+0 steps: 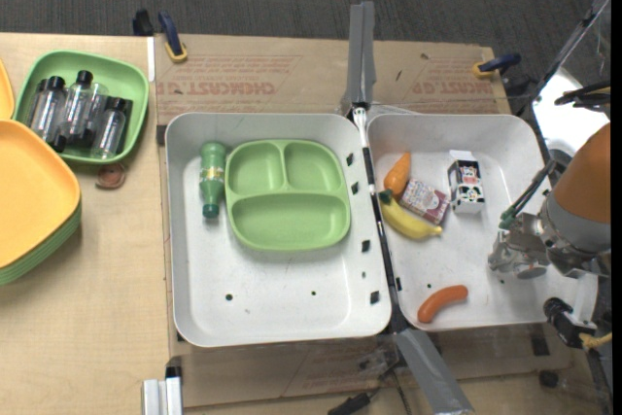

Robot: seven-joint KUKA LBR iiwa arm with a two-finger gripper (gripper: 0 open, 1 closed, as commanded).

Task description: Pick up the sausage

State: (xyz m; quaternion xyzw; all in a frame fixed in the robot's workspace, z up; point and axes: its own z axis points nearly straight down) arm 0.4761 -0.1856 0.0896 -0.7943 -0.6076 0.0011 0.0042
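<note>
The sausage (442,302), orange-red and short, lies at the front of the right bin (525,146) on its white floor. My gripper (512,253) hangs over the right side of that bin, a little right of and above the sausage, apart from it. The arm with its orange band (588,180) comes in from the right edge above the gripper.
In the right bin lie a carrot (397,173), a banana (408,221), a pink packet (425,200) and a small carton (468,182). The left bin (194,296) holds a green divided plate (287,192) and a green bottle (211,177). On the bench's left stand a green tray of bottles (81,107) and yellow plates (34,209).
</note>
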